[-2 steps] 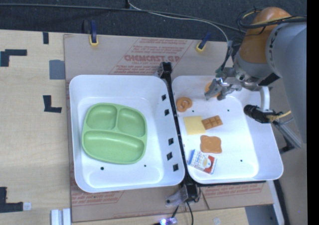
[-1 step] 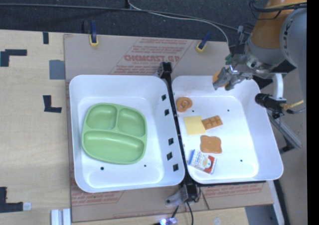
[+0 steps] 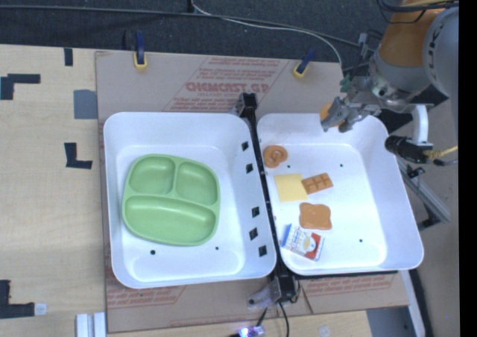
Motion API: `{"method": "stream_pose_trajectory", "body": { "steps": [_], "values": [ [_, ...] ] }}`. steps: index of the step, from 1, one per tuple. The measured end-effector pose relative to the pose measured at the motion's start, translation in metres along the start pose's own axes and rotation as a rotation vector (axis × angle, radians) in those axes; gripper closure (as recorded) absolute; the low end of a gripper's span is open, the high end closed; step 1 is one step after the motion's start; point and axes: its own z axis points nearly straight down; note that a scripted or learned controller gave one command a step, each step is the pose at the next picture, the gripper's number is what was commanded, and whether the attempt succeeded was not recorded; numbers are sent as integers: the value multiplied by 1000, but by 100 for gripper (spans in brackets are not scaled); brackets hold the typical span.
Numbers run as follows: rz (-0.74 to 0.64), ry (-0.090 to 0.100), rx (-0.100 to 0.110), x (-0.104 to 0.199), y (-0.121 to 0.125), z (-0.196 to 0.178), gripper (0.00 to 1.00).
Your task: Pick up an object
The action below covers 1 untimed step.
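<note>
The desk carries a sheet of brown cardboard, and on it two shallow white bins sit side by side, touching along a black divider strip.

The left bin holds a single thing: a green divided plate with three compartments, lying flat toward the bin's left-centre.

The right bin holds five small toy-food pieces grouped in its left half. Largest is a yellow square slice, flat near the middle. Touching its right edge is a brown waffle-like bar, slightly tilted. Nearer the camera lies an orange-brown toast-shaped piece, and nearer still, by the bin's near-left corner, a small white carton with red and blue print. At the far left sits a round orange swirl pastry, just beside the divider.

The grey arm with its orange band reaches in from the right. Its end effector hangs over the far edge of the right bin, pointing down and leftward. Whether its fingers are apart or together cannot be told; nothing is seen between them.

The pastry lies to the left of and nearer than the end effector, apart from it; the other pieces lie farther off toward the near side.
</note>
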Motion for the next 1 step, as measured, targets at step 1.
{"method": "stream_pose_trajectory", "body": {
  "steps": [1],
  "values": [
    [-2,0,4,59,-19,4,100]
  ]
}}
